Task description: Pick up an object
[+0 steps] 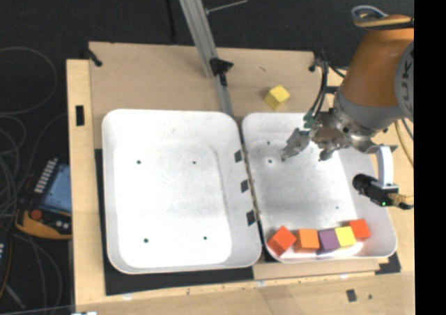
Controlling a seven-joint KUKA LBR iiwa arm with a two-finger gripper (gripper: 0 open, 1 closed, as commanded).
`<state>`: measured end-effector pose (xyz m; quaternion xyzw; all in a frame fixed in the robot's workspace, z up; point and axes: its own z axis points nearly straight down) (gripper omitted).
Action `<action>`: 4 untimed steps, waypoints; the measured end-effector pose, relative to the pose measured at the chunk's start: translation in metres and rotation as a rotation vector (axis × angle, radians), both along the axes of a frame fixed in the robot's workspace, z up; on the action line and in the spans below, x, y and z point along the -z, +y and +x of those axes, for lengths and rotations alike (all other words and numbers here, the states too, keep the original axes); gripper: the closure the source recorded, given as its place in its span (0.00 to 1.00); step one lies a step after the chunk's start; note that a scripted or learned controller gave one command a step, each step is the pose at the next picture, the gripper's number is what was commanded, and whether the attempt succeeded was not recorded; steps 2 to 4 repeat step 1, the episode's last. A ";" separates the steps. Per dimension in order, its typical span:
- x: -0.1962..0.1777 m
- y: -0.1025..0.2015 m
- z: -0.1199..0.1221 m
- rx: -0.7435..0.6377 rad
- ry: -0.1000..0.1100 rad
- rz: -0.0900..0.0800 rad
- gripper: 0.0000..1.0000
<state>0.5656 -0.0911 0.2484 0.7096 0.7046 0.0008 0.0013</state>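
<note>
Along the near wall of the right bin (279, 132) lies a row of small blocks: a red-orange one (282, 239), an orange one (308, 238), a purple one (327, 239), a yellow one (345, 236) and another red-orange one (359, 228). My gripper (310, 149) hangs over the far half of that bin, well away from the row. It is open, its fingers spread, with nothing between them.
A yellow cube (277, 96) sits on the bench behind the right bin, outside both bins. The left bin (111, 167) lies beside it. A slanted metal rail (198, 21) rises from the back between the bins. Cables and a handheld controller (49, 198) lie at the left.
</note>
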 end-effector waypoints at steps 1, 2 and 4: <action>0.000 -0.091 -0.078 0.003 0.003 -0.004 0.00; 0.000 -0.091 -0.078 0.003 0.003 -0.004 0.00; 0.000 -0.091 -0.078 0.003 0.003 -0.004 0.00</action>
